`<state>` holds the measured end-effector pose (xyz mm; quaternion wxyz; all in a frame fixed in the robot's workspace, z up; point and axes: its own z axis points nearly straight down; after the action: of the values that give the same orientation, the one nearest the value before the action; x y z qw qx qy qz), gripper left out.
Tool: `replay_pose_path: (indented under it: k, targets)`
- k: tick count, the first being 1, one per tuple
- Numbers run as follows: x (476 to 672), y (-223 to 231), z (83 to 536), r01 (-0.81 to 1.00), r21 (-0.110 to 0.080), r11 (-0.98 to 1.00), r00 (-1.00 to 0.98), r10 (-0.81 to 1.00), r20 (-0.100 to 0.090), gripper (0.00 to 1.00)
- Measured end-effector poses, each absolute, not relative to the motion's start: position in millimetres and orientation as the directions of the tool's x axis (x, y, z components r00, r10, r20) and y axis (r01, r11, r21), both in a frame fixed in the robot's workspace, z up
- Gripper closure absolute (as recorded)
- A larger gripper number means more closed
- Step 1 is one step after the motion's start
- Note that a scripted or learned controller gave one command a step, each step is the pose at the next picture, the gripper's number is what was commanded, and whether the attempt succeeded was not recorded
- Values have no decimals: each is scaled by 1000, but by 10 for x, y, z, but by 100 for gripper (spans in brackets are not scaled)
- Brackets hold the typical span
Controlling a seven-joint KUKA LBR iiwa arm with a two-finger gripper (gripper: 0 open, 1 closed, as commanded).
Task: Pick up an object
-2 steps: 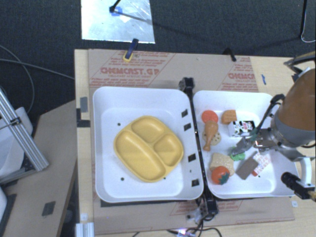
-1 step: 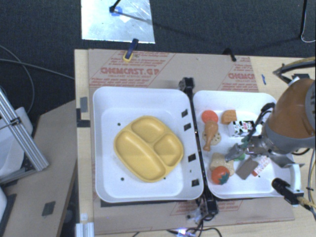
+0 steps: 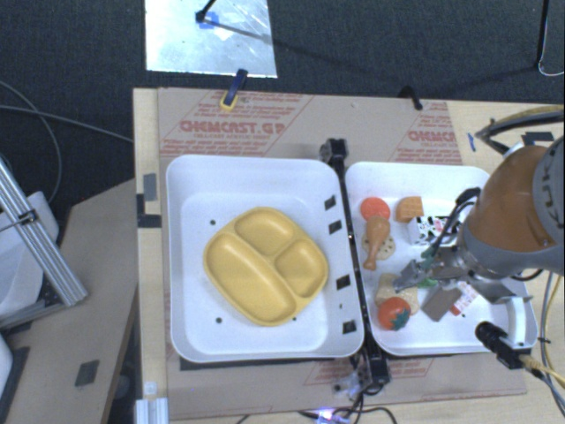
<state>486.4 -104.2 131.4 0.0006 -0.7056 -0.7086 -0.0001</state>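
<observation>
The right bin (image 3: 415, 173) holds several toy foods. A red tomato (image 3: 375, 208) lies by a tan drumstick (image 3: 378, 238), with an orange piece (image 3: 409, 208) and a black-and-white item (image 3: 430, 228) beside them. Nearer the front are a beige piece (image 3: 386, 286) and a red-and-green fruit (image 3: 395, 313). My gripper (image 3: 424, 285) hangs low over the middle of this bin, just right of the beige piece and the fruit. A red-and-white item (image 3: 464, 300) shows beside it. The arm's orange band (image 3: 516, 201) covers the bin's right part.
The left bin (image 3: 190, 325) bears a yellow divided plate (image 3: 265, 263). A black clamp strip (image 3: 349, 254) runs between the bins. A black fitting (image 3: 499, 343) sits at the right bin's front right corner. Cardboard lies under both bins.
</observation>
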Motion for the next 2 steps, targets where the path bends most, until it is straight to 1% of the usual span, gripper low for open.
replay_pose_path:
  k: [1, 2]
  targets:
    - [4874, 797, 1866, 1000, 7, 20, -20, 1000, 6, 0]
    - [4934, 1137, 832, 1000, 4, 5, -5, 1000, 2, 0]
